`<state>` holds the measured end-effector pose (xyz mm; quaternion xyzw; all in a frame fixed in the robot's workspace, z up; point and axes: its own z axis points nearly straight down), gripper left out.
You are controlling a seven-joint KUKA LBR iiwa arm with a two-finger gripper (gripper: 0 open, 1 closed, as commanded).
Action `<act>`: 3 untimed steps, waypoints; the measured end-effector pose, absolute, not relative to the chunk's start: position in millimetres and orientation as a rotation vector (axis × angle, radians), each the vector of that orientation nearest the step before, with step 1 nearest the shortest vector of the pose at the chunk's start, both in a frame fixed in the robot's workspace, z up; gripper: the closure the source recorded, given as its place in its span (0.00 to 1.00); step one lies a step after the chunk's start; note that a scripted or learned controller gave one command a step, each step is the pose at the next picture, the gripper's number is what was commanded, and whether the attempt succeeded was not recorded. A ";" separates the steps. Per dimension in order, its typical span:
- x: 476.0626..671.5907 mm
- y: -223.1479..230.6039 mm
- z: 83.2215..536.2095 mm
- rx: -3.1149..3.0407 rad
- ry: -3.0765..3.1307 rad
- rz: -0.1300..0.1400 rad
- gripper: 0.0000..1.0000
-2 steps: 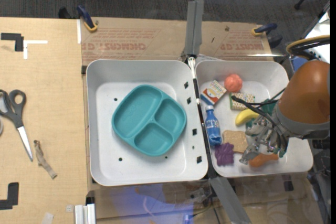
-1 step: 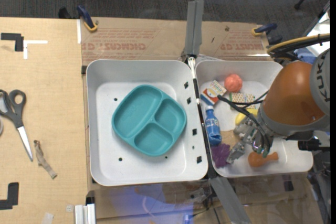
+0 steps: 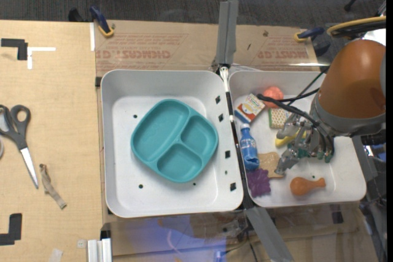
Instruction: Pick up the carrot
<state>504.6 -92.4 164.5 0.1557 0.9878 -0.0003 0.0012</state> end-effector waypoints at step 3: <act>508.3 -96.9 107.9 0.681 3.067 0.001 0.00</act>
